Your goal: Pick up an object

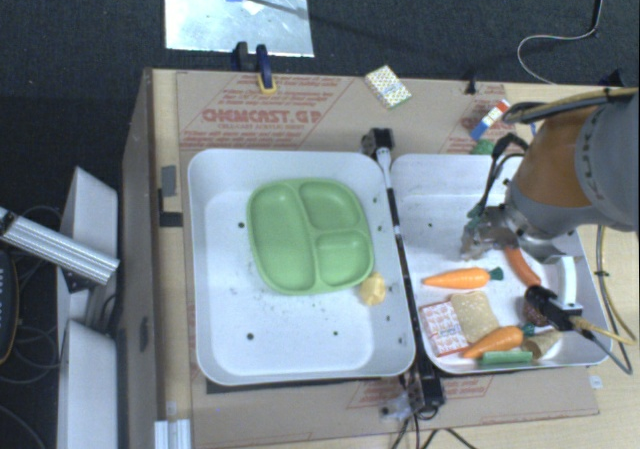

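Gripper (pixel 483 237) low in right bin (pixel 440 187), just above a carrot (pixel 458 279); opening cannot be told | counter (pixel 300 112) bears both bins | left bin (pixel 230 337) holds green divided plate (pixel 308 235), small yellow piece (pixel 372 289) at its corner | second carrot (pixel 492 340), tan sponge (pixel 474 314), green stick (pixel 505 359) near front of right bin

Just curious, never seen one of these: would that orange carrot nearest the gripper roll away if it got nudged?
Probably. The carrot looks round and tapered, so it would likely roll in a curve. It seems a smooth, stiff toy, perhaps slippery for the gripper.
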Motion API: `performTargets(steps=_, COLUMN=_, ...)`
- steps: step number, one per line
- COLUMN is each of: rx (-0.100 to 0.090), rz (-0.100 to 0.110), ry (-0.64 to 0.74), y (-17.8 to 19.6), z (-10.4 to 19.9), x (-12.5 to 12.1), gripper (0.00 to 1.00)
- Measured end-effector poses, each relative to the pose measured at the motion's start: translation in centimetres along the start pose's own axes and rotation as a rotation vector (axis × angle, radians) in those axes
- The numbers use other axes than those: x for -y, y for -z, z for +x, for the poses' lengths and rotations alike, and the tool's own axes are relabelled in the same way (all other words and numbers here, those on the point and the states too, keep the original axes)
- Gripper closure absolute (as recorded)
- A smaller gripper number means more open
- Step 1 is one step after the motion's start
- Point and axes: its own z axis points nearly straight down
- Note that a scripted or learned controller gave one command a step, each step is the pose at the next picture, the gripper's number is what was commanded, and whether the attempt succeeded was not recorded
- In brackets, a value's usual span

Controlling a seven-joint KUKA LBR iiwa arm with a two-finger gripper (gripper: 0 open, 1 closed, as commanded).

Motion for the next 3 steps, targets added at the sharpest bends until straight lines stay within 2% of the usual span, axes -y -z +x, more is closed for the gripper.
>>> performTargets(steps=1, rx=0.0, rz=0.0, ry=0.0, y=0.0, z=0.0, x=0.0, gripper=0.0)
performTargets(steps=2, rx=-0.002, rz=-0.002, ry=0.001, y=1.0, z=0.1, x=-0.1, gripper=1.0)
performTargets(steps=3, rx=-0.002, rz=-0.002, ry=0.002, y=1.0, z=0.1, x=-0.1, gripper=0.0)
